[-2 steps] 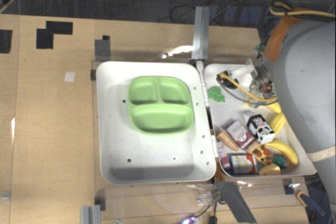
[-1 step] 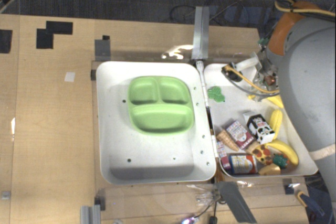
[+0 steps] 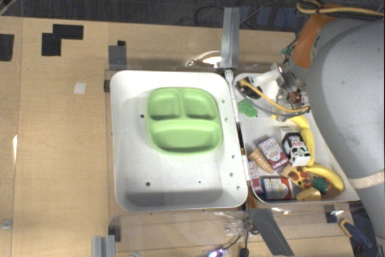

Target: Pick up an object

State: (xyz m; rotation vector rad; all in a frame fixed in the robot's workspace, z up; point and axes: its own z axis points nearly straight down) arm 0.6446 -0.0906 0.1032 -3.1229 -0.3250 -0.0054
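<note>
The right bin [image 3: 260, 82] holds several small objects. Among them are a green leaf-shaped piece [image 3: 246, 108], a maroon box [image 3: 272, 152], a black and white carton [image 3: 295, 148], a yellow banana [image 3: 307, 135], a second banana [image 3: 326, 176] and a labelled can [image 3: 274, 188]. My gripper [image 3: 287, 95] hangs over the bin's far part, above and just beyond the first banana, with yellow cables looped around it. The arm's grey body covers the bin's right side. I see no object lifted clear of the bin.
The left bin [image 3: 129, 147] bears a green divided plate [image 3: 182, 119] near its middle. A grey metal post [image 3: 230, 39] stands behind the wall between the two bins. Wooden bench top [image 3: 54, 141] stretches out to the left.
</note>
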